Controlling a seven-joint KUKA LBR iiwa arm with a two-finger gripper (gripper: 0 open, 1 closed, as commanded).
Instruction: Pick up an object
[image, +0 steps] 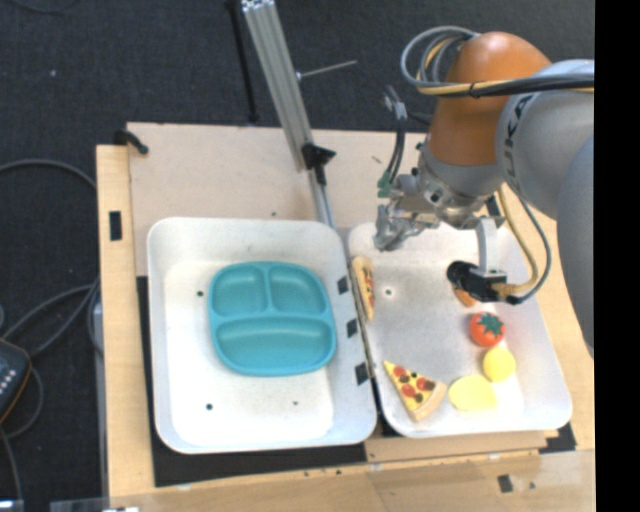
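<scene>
Two shallow white bins side by side on the desk (240, 165). In the left bin (180, 250), a teal divided plate (271, 319), lying flat near the middle. In the right bin (545, 395), small toy foods: a hot-dog piece (363, 287) along the bin's left wall, a pizza slice (414, 388) near the front edge, a pale yellow disc (472, 393) beside it, a yellow lemon-like piece (499, 364) just behind the disc, a red tomato (487, 329) with green top toward the right wall, and an orange piece (464, 295) half hidden under a black fitting near the arm.

Gripper (390, 236) poised over the back left corner of the right bin, close above the bin floor, nothing visible between the fingers. Spread of the jaws: cannot tell, too dark and small against the wrist.

Nearest pickable thing probably the hot-dog piece, just in front of the gripper toward the desk's front edge. Likely light, stiff moulded plastic, smooth and somewhat slippery; not fragile. Best taken across the narrow width at mid-length, though the closeness to the bin wall leaves little room for one finger. Tomato and lemon piece rounder, apt to roll or squirt out of a pinch; pizza slice flat, hard to get under.

No readable brand, label or writing anywhere.
</scene>
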